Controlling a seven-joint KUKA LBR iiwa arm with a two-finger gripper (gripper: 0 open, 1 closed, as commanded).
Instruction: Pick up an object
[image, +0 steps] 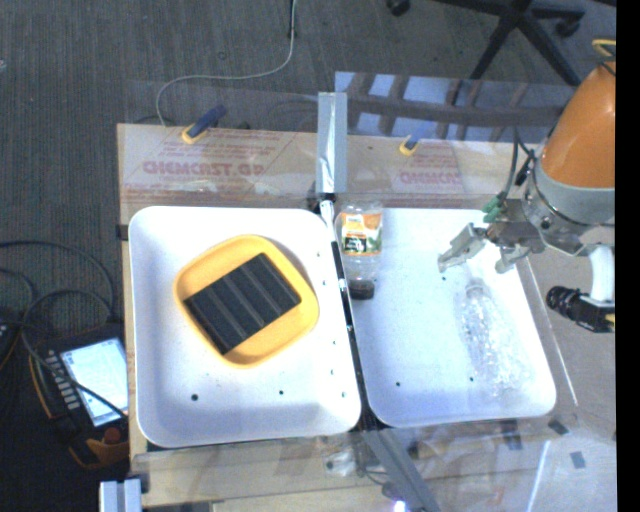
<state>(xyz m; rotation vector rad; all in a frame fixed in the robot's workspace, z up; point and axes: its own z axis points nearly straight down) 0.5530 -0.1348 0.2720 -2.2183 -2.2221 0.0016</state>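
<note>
Two white bins sit side by side on the desk — the left bin (160, 400) holds a yellow dish with a black ribbed insert (246, 298). In the right bin (420, 390), a clear plastic bottle (488, 335) lies near the right wall and a small labelled bottle (360, 250) rests against the left wall. The end effector (480, 250) hovers over the right bin's far right part with fingers spread, pinching nothing.

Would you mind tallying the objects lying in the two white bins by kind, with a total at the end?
Yellow dish with a black ribbed insert, in the left bin: 1
Small bottle with a dark cap, in the right bin: 1
Clear plastic bottle, in the right bin: 1
Total: 3
</note>
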